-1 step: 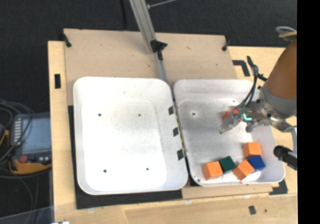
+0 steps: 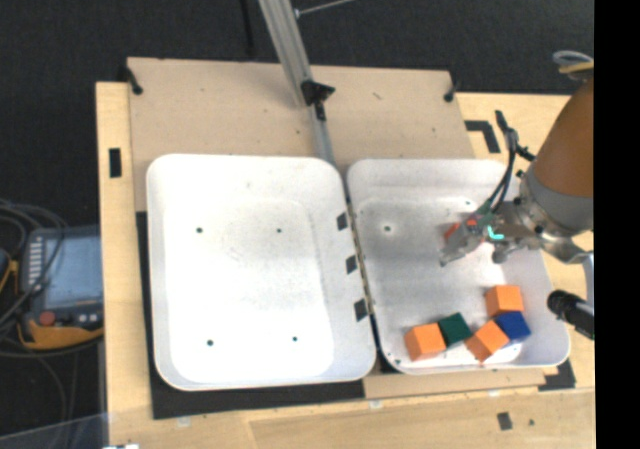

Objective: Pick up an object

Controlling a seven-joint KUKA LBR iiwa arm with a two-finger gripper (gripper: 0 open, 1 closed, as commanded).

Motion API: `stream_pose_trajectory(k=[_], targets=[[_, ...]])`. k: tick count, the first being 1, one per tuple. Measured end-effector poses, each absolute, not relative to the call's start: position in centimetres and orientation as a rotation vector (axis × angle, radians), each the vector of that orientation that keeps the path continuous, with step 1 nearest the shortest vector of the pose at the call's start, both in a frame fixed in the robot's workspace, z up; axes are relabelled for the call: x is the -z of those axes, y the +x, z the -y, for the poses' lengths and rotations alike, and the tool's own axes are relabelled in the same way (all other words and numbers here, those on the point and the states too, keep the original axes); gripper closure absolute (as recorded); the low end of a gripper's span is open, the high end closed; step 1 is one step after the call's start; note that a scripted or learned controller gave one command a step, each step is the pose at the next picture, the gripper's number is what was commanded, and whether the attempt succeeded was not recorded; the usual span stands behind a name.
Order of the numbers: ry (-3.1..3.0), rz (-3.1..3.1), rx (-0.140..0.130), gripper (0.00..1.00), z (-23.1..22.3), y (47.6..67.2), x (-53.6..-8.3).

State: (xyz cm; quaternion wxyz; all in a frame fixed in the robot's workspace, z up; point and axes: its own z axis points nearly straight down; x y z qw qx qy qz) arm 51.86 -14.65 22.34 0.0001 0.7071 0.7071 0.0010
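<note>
My gripper hangs low over the middle of the right bin, reaching in from the right under the grey wrist and orange band. A small red patch shows at its left side; whether that is an object or part of the tool is unclear. Several blocks lie in the bin's front right corner, apart from the gripper: an orange block, a dark green block, a second orange block, a blue block and a third orange block.
The left bin lies beside the right one, with small clips along the shared edge. A slanted metal rail rises behind the bins. A black handheld pendant with cables sits off the bench at the left.
</note>
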Motion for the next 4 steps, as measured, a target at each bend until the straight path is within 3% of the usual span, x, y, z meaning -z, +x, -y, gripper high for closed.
stream_pose_trajectory(k=[3,4], targets=[[2.222,-2.215,0.001,0.0,15.7,51.0,-9.7],[2.233,-2.203,-0.007,1.0,15.7,51.1,-10.9]])
